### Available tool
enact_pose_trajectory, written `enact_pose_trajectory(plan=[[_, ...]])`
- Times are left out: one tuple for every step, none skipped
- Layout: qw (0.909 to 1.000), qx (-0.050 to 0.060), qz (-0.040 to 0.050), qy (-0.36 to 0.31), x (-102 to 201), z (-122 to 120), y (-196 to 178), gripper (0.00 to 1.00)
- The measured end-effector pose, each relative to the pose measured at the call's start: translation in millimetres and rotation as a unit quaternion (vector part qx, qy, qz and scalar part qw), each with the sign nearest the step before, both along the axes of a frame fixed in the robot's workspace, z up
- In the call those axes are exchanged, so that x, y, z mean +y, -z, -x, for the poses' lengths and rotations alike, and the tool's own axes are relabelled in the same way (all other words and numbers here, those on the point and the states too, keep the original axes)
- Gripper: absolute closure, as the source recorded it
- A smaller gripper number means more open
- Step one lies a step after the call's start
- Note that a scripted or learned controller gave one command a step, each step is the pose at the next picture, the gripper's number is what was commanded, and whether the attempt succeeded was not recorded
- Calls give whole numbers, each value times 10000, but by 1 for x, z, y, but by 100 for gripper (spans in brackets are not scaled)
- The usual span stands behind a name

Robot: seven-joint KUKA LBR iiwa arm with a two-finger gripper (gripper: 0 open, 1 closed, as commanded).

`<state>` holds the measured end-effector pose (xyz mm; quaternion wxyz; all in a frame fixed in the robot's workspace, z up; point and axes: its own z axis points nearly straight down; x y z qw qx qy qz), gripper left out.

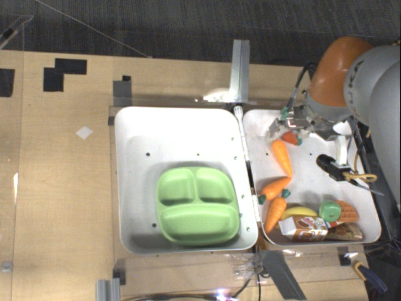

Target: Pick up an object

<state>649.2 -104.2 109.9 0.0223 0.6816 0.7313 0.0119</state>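
Note:
My gripper (287, 128) hangs over the far end of the right bin (369, 227), low above its floor. Directly under it lies a small red-orange piece (292, 138), touching or nearly touching the gripper; whether it is gripped I cannot tell. Just in front of that lies a long carrot (282, 157). Two more carrots (274, 187) (274, 212) rest along the bin's left wall. A banana (299, 212), a brown and white carton (308, 232) and a green-capped orange toy (332, 211) crowd the near end.
The left bin (131, 137) holds a green divided plate (197, 204) toward its near side. A metal post (240, 74) rises behind the wall between the bins. The arm's orange band and grey body (351, 74) loom over the right bin's far right corner.

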Motion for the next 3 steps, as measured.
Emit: enact_pose_trajectory(plan=[[9975, 203, -46, -669, 36, -19, -95, 0], [9978, 222, -46, -624, -2, -21, 12, 0], [9947, 178, -30, -1010, 13, 19, 19, 0]])
